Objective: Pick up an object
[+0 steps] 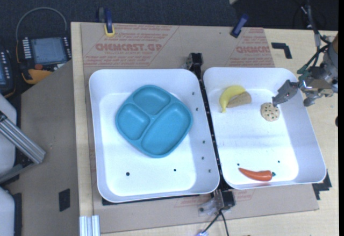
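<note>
Camera view, from above and at a slant: brown surface [80, 122] with red print, bearing two shallow white bins side by side. Left bin [102, 138] holding a blue divided plate [153, 121], three compartments, lying slightly turned near the bin's middle. Right bin [306, 143] holding three things: a yellow banana [232, 96] with a brownish end, near the back left part; a round speckled cookie [270, 112] just right of the banana, a small gap between them; a red chili pepper [255, 174] with a green tip, lying crosswise near the front wall, well apart from the other two.

Arm [330, 63] reaching in from the right edge, over the right bin's far right side. Pincer [295, 92] spread, two dark fingers apart: one finger [284, 93] slanting down toward the cookie, its tip just above and right of it, very near, contact not clear; the other finger farther right, over the bin's right rim. Nothing seen between the fingers.

Blue clamps [109, 21] at the surface's back edge. Small screen device [47, 50] with a looped cable on the dark floor at far left. Cardboard pieces at top right.
</note>
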Motion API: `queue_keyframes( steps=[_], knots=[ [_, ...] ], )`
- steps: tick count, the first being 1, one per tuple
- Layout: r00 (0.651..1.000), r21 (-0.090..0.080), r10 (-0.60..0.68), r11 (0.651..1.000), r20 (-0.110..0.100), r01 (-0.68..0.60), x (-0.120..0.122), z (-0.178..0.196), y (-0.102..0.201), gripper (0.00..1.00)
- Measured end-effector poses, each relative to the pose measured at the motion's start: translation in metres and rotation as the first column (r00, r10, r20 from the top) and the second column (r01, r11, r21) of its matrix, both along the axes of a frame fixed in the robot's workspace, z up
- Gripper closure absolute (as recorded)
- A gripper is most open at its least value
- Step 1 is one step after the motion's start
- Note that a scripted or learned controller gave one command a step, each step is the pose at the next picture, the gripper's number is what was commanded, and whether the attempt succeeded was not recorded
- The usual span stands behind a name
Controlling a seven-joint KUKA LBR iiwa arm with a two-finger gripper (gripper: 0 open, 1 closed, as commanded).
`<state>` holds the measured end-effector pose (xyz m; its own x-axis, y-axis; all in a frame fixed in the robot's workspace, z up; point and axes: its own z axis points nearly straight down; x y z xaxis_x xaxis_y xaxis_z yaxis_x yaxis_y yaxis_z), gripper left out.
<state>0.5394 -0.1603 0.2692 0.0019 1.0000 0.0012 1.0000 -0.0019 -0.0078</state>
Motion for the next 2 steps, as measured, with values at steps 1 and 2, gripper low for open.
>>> queue_keyframes(
  steps=[1,2],
  knots=[
    [1.0,-0.002,0.002,1.0,0.008,-0.002,0.002,0.004,0.0,0.0],
    [1.0,0.0,0.002,1.0,0.005,-0.002,0.005,-0.055,0.006,0.0]
  ],
)
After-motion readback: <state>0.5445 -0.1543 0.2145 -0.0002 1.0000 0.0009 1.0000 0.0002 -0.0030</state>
